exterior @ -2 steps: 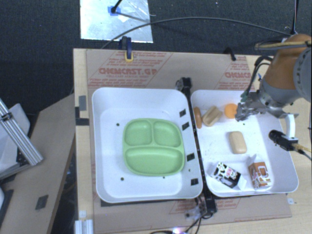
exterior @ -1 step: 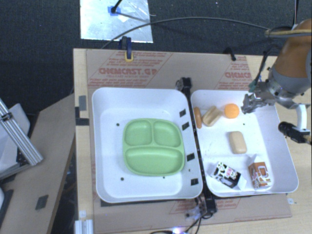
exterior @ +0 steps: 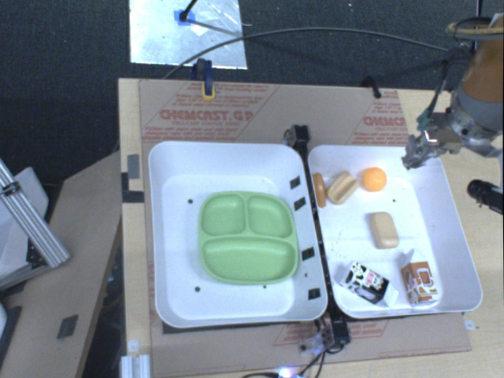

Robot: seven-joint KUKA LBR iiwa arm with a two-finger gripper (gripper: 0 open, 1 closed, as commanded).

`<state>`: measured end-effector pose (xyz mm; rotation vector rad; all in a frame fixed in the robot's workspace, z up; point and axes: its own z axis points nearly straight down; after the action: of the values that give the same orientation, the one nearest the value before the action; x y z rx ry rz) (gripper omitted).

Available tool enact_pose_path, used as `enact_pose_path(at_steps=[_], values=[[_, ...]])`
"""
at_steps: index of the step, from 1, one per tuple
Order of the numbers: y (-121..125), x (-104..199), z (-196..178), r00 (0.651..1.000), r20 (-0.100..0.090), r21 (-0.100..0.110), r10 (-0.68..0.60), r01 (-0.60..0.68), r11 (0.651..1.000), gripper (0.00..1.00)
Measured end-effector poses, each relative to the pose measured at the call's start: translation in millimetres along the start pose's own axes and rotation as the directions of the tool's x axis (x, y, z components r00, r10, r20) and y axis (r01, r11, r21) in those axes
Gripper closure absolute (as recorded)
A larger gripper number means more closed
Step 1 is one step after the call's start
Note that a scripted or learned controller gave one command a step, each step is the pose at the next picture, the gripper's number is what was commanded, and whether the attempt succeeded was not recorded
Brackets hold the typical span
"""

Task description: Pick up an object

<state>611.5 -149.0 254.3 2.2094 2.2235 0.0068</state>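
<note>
A small black-and-white packet (exterior: 367, 280) and an orange carton (exterior: 419, 283) are seen at the lower right of the frame, in the right white bin (exterior: 461, 235). The two-finger gripper (exterior: 415, 155) is placed over this bin's upper right rim, with nothing held; how far it is opened cannot be told.

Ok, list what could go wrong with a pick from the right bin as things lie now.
1. The orange ball is round and could roll away when touched.
2. The bread roll lies against the hot dog, so a grab there might catch both or push one aside.
3. The small carton sits close to the right bin wall, which may block a clean descent.
</note>
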Motion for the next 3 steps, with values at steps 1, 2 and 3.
enact_pose_path(at_steps=[1, 2, 3], values=[[-15.1, 49.5, 13.2, 1.000, -0.003, 0.008, -0.002, 0.002, 1.000, 1.00], [-19.0, 96.9, 8.6, 1.000, -0.004, 0.007, -0.003, 0.003, 1.000, 1.00], [-24.7, 145.7, 5.1, 1.000, -0.004, 0.007, -0.003, 0.003, 1.000, 1.00]])
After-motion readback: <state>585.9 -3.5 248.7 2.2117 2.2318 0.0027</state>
